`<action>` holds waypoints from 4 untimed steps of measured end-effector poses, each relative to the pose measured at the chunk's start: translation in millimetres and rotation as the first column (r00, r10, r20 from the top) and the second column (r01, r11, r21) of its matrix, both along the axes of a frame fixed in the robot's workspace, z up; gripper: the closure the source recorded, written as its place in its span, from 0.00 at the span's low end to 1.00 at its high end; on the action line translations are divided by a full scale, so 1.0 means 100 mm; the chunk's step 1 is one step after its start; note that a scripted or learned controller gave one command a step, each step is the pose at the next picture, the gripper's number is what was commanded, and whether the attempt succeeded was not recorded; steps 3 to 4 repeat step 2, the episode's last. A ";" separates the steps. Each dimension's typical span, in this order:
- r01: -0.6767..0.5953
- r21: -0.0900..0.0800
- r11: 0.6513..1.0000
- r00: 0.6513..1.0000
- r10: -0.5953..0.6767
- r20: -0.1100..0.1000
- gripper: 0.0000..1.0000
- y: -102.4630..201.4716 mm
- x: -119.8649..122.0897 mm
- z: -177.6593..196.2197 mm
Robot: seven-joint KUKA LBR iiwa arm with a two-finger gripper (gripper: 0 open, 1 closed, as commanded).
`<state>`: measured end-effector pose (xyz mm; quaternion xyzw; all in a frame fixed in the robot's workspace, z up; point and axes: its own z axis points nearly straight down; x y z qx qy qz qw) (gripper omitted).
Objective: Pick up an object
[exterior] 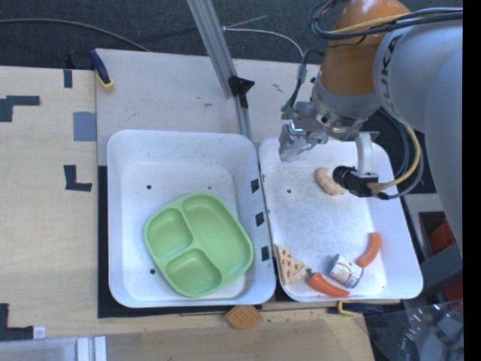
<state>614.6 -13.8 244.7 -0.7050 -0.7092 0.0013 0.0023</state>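
My gripper hangs over the far left corner of the right bin, with nothing seen between its fingers. A beige lump of toy food lies a little to its right, apart from it. Near the bin's front edge rest a waffle wedge, an orange carrot, a small can and an orange sausage. The left bin holds a green divided plate.
A slanted metal pole rises behind the bins. A round cookie lies on the bench in front of the bins. A blue and yellow clamp sits at the bench's far left. Cables trail from the arm over the right bin's far side.
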 end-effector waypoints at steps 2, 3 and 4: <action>-0.002 0.001 1.000 1.000 0.002 0.002 1.00 0.99 -0.34 -0.03; -0.002 0.001 1.000 1.000 0.002 0.002 1.00 0.99 -0.34 -0.03; -0.002 0.001 1.000 1.000 0.002 0.002 1.00 0.99 -0.34 -0.03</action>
